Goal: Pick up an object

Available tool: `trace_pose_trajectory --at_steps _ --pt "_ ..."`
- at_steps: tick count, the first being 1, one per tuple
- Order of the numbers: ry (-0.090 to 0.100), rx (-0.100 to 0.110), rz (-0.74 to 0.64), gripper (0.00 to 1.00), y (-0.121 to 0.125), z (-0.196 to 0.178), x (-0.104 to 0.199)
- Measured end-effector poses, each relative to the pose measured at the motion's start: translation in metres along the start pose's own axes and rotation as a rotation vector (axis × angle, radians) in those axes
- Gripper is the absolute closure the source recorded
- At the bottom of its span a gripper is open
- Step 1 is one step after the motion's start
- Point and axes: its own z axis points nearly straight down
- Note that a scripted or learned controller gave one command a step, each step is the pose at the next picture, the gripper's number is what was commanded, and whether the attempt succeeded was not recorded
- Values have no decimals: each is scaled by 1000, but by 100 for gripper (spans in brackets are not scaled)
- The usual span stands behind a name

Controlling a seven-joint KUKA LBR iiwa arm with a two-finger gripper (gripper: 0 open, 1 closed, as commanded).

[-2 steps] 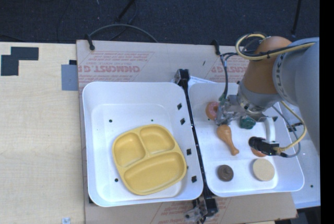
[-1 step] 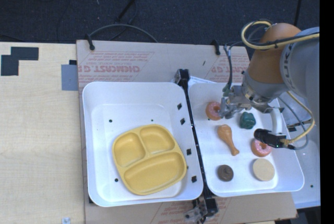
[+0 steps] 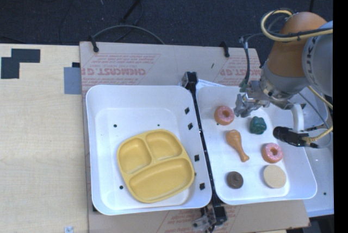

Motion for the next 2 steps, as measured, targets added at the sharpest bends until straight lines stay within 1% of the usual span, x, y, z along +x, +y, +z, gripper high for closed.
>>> trace_pose_trajectory --at_steps 1,2 --pt "0 -1 0 100 2 -40 -3" --pt "2 5 -3 100 1 -27 47"
